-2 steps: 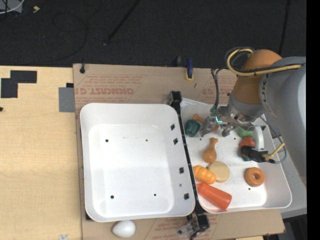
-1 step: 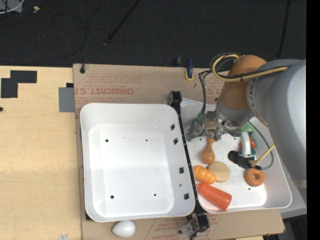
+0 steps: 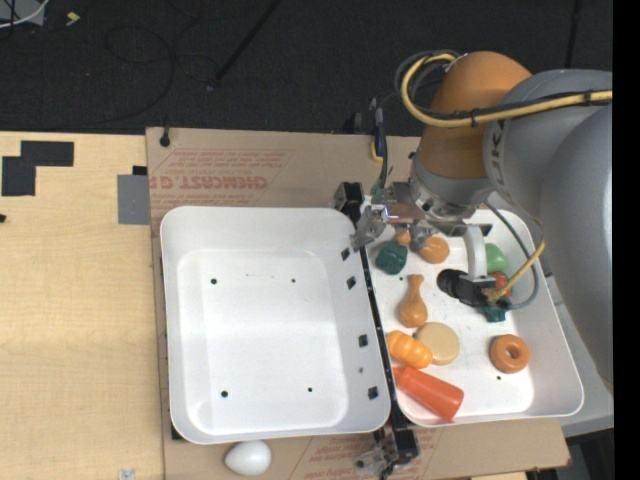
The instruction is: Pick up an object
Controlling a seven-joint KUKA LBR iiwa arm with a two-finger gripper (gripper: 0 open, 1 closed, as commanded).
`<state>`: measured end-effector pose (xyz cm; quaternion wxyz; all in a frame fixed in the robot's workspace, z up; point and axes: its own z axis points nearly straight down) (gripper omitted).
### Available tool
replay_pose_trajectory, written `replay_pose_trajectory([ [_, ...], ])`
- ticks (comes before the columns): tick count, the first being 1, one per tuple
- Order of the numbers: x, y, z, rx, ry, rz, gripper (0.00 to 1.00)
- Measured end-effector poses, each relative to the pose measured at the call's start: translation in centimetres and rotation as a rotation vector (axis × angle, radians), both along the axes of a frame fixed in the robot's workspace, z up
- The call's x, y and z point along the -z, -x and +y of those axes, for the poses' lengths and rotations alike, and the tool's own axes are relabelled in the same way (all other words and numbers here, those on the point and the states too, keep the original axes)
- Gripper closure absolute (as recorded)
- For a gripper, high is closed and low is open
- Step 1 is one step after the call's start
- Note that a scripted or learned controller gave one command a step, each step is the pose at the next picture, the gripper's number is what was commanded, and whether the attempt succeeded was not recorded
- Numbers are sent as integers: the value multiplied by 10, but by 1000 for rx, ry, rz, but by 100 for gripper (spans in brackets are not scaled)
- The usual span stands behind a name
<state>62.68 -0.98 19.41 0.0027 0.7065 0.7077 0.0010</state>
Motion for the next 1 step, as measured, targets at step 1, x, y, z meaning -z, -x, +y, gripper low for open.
replay_pose_trajectory([
  [1, 7, -18, -12, 2, -2, 6, 0],
])
